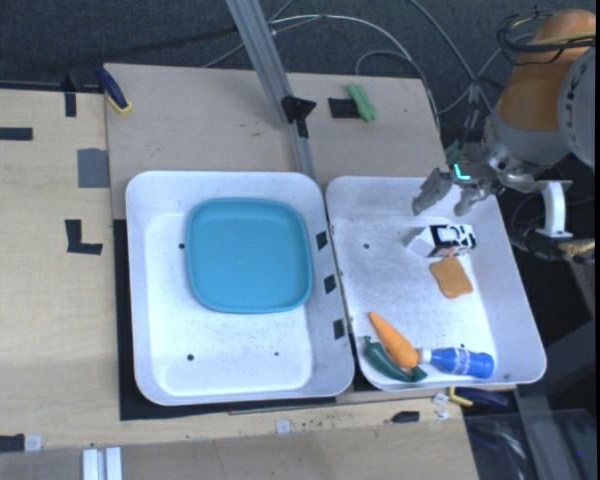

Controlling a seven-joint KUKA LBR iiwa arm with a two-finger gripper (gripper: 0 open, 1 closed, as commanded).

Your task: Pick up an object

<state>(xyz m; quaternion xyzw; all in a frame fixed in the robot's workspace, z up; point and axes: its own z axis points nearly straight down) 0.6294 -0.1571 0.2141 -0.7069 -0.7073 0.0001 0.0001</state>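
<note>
Gripper [447,200] was spread open, nothing between fingers, hovering over right bin [380,268]; black-and-white object [450,237] just below it, tan piece [451,277] further down.

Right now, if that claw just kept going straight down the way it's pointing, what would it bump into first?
Probably the small black-and-white object, lying just below the open gripper in the right bin. Depth is hard to judge, so it might meet bare bin floor beside it instead.
</note>
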